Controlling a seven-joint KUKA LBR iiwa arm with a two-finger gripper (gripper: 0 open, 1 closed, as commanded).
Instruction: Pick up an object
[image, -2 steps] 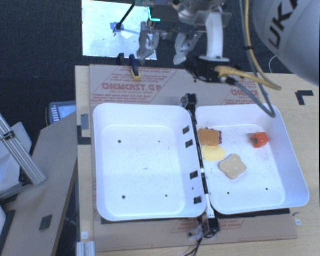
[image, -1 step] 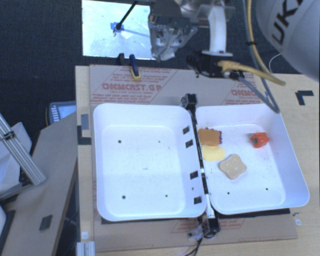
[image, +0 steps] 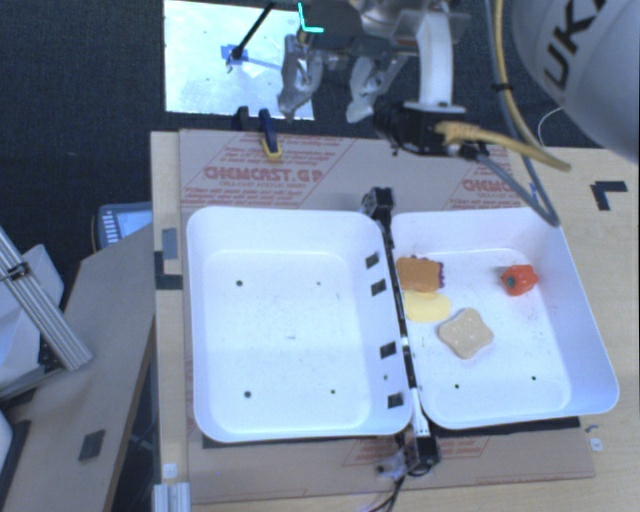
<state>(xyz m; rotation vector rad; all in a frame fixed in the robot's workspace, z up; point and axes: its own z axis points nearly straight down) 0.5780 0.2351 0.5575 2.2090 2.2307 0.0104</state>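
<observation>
Claw (image: 325, 85): I see it at the top centre of the frame, above the bins' far edge, over the cardboard sheet and the bright patch behind it. Its two fingers hang down with a clear gap between them, so apart, nothing clamped.
Arm (image: 575, 45): the big grey body fills the upper right corner; a white piece and a black block sit just below the wrist, with a yellow cable (image: 500, 145) running off to the right.
Left bin (image: 200, 330): centre left of the frame, white, I only make out small dark dots on its floor.
Right bin (image: 585, 340): centre right, touching the left bin along the middle seam.
Orange block (image: 418, 273): right bin, upper left part, close to the seam, with a purple edge on its right side.
Yellow disc (image: 428, 308): just below the orange block, touching or nearly so.
Toast slice (image: 465, 333): tan, just lower right of the yellow disc, overlap I cannot tell.
Red piece (image: 518, 280): right bin, upper right part, well apart from the other three.
Yellow clamp (image: 269, 138): on the cardboard's far edge, upper left of centre.
</observation>
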